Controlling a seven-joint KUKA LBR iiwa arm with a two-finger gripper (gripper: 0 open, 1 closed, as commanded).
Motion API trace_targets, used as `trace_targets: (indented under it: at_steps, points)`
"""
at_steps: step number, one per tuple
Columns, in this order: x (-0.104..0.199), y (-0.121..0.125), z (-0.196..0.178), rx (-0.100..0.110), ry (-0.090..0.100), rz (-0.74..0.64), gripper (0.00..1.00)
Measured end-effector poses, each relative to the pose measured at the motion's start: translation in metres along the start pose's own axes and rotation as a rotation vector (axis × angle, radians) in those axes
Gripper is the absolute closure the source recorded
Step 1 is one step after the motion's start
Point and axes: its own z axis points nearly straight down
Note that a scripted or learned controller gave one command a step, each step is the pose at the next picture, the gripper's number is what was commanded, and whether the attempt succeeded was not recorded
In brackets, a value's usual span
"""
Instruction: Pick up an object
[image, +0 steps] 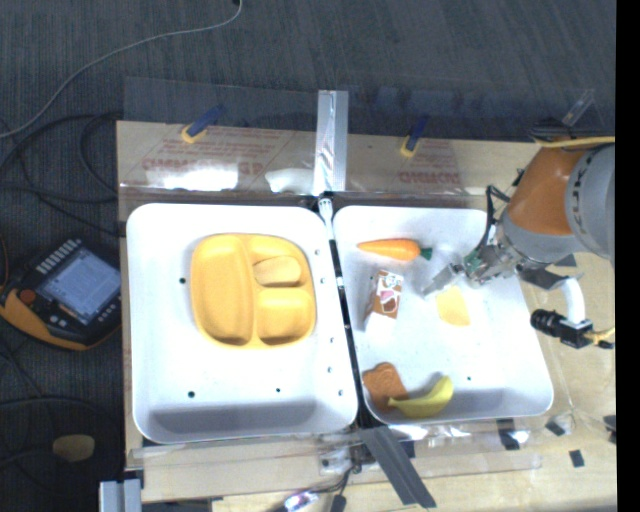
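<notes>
Gripper (440, 280) hangs low in right bin (520, 390), finger state not discernible, between carrot (388, 248) and yellow block (453, 307) (nearest target); best to centre over block, then descend squarely before closing.

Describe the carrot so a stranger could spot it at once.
Look at the right bin of the two white bins. The carrot lies along its far edge, near the divider between the bins. It is the only long, tapered orange thing, with a green stub at its end towards the gripper.
</notes>
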Motion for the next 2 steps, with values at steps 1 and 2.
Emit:
trace_targets:
  at_steps: [1, 2]
  points:
    - [0.0005, 0.0012, -0.0092, -0.002, 0.0, -0.001, 1.0]
    - [0.0005, 0.0011, -0.0091, -0.002, 0.0, -0.001, 0.0]
